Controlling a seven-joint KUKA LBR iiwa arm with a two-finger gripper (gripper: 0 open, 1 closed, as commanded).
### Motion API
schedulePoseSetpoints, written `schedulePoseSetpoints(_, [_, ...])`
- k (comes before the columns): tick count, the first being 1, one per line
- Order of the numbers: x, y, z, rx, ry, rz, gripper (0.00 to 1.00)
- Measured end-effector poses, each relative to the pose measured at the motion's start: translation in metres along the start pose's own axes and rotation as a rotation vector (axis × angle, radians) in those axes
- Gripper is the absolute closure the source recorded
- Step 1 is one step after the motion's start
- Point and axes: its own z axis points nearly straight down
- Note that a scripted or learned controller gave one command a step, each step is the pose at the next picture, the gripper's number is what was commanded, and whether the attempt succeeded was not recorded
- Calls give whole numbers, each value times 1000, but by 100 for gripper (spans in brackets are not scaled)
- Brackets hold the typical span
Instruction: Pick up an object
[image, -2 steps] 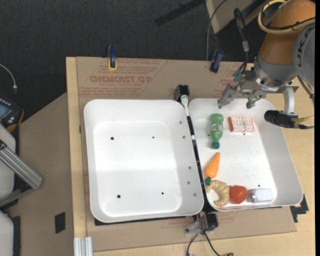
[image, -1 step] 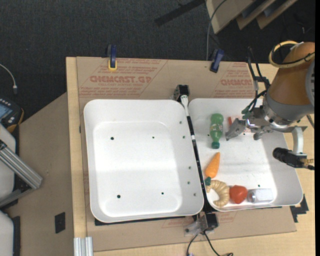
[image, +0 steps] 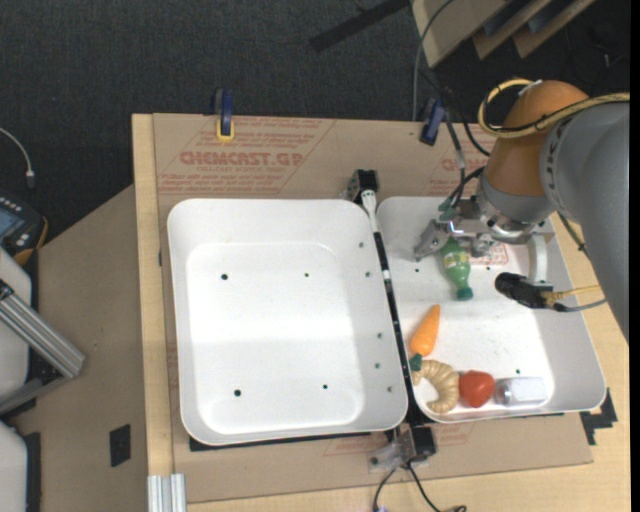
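Observation:
My gripper (image: 452, 240) hangs over the far part of the right bin (image: 570, 370), its fingers spread open. A green bottle-shaped toy (image: 458, 272) lies in the bin right under the fingertips, its top end between them; I cannot tell whether they touch it. Nearer the front of that bin lie an orange carrot (image: 427, 330), a tan curved pastry (image: 440, 385), a red tomato (image: 477, 388) and a small clear and silver object (image: 522, 390).
The left bin (image: 190, 300) stands beside the right one, with a black divider rail (image: 385, 290) between them. Both rest on a cardboard sheet (image: 250, 150) held by blue clamps (image: 224, 110). The grey arm with its orange band (image: 530, 130) comes in from the upper right.

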Motion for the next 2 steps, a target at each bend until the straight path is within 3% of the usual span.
schedulePoseSetpoints(1, [-33, -22, -77, 2, 0, 4, 0])
schedulePoseSetpoints(2, [13, 0, -2, 9, 3, -1, 0])
